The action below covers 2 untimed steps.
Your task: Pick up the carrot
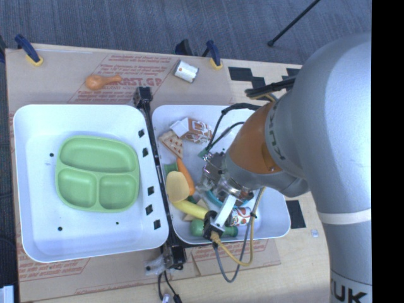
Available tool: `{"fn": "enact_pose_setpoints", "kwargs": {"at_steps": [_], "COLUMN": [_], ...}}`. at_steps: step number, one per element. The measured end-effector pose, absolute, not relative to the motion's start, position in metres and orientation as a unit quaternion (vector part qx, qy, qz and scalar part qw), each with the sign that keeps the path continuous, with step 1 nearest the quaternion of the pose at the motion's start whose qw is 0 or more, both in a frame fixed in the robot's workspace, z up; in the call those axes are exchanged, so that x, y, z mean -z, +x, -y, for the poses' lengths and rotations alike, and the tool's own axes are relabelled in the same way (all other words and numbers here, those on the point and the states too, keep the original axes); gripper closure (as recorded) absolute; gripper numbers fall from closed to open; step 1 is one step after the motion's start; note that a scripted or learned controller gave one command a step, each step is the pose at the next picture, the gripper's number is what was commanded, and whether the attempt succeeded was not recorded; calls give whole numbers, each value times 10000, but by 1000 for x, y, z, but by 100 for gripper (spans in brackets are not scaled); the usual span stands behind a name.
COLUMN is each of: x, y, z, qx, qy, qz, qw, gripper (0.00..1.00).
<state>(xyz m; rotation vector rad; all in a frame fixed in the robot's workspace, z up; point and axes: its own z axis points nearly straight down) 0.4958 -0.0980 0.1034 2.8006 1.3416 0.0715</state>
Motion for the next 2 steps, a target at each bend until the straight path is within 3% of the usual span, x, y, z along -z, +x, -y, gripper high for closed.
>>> {"fn": "enact_pose_setpoints", "kwargs": {"at_steps": [1,2], "x": [-104,-102], "y": [497,508], "z": [93,95], "qx": [-248,-175], "qy": [9242,9679], "qz": [-3804,-2504], "qw": [237,119], "gripper": [100,100]}}
